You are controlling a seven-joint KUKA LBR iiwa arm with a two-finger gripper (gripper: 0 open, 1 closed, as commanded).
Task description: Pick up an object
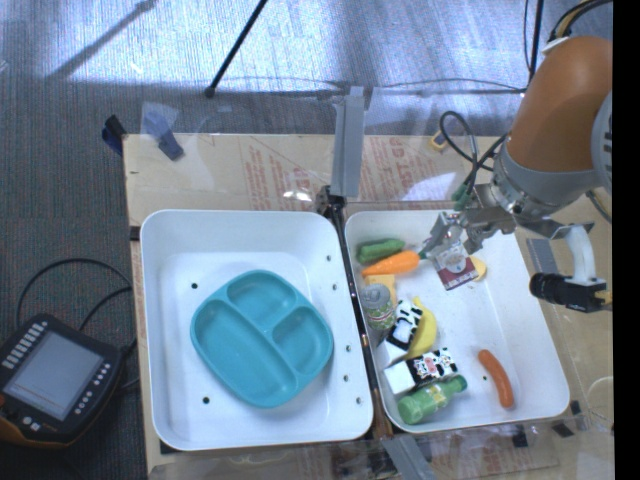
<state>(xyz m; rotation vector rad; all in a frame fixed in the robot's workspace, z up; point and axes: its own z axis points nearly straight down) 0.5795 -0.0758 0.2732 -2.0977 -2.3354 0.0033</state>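
Camera view is showing my pincer (452, 251) hanging over the right bin's (545, 363) far edge, gripping a small dark red card (457, 273), while open floor is lying beside the sausage (496, 377).

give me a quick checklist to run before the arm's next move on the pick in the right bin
1. Gripper over the right bin: ok.
2. Object seen between its fingers: cannot tell; a small card-like item lies just below it.
3. Fingers open or shut: cannot tell.
4. Nearest targets, carrot and green vegetable, uncovered: ok.
5. Sausage lying apart from other items: ok.
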